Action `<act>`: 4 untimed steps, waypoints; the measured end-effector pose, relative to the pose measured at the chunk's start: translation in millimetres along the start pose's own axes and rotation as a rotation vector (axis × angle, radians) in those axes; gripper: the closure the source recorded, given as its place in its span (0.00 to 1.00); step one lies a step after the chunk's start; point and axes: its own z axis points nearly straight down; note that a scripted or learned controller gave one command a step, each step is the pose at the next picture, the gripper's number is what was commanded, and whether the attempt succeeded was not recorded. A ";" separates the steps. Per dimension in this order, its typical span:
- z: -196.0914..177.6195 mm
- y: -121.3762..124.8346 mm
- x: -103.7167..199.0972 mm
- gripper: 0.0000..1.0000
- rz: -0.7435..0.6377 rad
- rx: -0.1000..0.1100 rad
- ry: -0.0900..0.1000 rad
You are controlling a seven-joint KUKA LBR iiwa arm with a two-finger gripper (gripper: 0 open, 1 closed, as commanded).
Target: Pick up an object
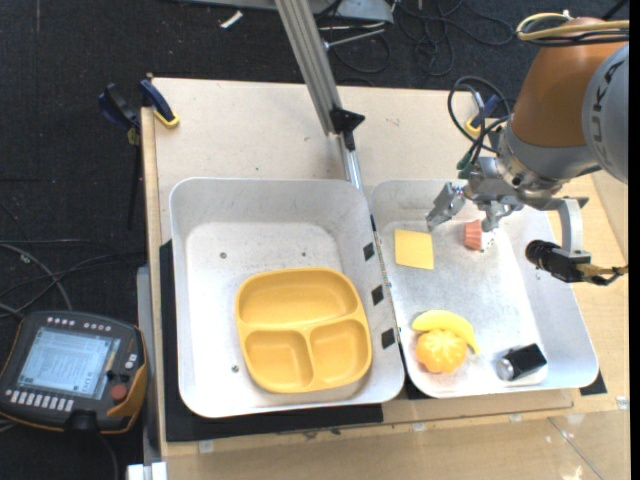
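Note:
My gripper [461,224] hangs over the far part of the right bin [560,313], its two fingers spread open. A small pink-red block [473,235] lies on the bin floor right by the right-hand finger [489,222]; the fingers are not closed on it. A yellow square slice [414,249] lies flat just left of and nearer than the gripper. Toward the front of the same bin lie a banana [446,322], an orange [441,353] touching it, and a small black cylinder [521,361].
The left bin [200,258] holds a yellow divided plate [300,328]. A slanted metal pole [318,68] rises at the back between the bins. Blue clamps [135,103] sit at the bench's far left corner. A teach pendant [70,368] lies off the bench at the left.

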 end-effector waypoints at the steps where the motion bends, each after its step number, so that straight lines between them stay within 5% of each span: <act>1: 61.2 6.2 -2.6 0.00 0.000 0.000 0.000; 2: 125.5 2.5 -0.2 0.00 0.000 0.001 0.001; 3: 110.8 4.8 -0.5 1.00 0.000 -0.007 0.000; 4: 67.3 8.3 3.2 1.00 -0.003 -0.011 0.000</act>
